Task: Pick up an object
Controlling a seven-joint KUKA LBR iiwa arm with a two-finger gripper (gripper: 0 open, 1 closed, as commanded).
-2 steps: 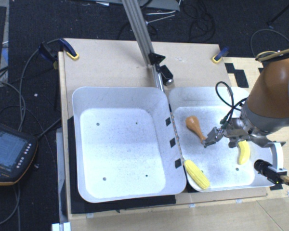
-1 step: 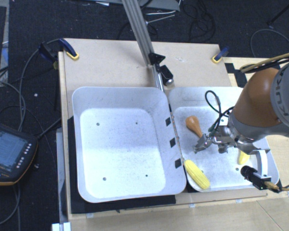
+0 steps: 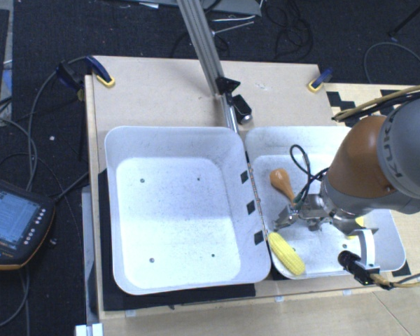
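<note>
camera view, arm (image 3: 378, 166) hiding right bin (image 3: 315, 271), jaws (image 3: 292, 217) blurred

I can read little here: only part of the KUKA lettering on my arm (image 3: 399, 152), at three o'clock. The pendant screen (image 3: 7, 219) at nine o'clock is too blurred to read.
</note>
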